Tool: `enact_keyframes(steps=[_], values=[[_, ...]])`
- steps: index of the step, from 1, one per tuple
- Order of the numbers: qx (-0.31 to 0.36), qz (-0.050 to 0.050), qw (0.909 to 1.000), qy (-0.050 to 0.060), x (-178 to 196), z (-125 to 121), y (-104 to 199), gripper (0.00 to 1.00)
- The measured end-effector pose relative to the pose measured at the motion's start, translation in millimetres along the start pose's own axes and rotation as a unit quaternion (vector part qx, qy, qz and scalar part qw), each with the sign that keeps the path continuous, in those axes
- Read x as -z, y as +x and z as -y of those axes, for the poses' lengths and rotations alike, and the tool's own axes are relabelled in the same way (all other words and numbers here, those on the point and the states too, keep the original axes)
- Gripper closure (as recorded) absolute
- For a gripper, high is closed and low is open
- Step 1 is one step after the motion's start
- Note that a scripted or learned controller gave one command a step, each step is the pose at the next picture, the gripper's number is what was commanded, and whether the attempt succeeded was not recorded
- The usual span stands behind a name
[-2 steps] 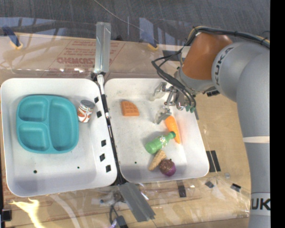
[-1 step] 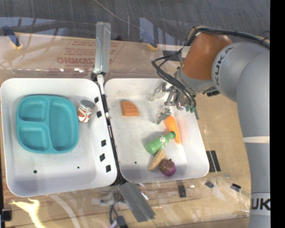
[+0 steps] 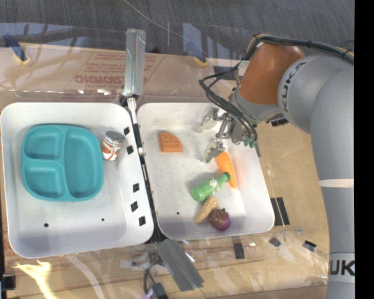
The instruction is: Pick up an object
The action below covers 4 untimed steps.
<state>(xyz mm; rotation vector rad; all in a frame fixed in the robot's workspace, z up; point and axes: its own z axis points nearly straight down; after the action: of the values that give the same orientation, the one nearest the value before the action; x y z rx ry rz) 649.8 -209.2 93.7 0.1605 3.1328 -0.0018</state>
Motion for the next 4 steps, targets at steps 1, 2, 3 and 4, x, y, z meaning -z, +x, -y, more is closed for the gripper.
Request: enact_keyframes(steps=[1,2,3,4], values=[[0.0,0.0,1.0,0.0,0.0,0.0,0.0,0.0],[0.0,0.0,1.0,0.0,0.0,0.0,0.0,0.0],[0.0,0.0,1.0,0.0,0.0,0.0,0.0,0.0],[0.0,0.0,1.0,0.0,0.0,0.0,0.0,0.0]])
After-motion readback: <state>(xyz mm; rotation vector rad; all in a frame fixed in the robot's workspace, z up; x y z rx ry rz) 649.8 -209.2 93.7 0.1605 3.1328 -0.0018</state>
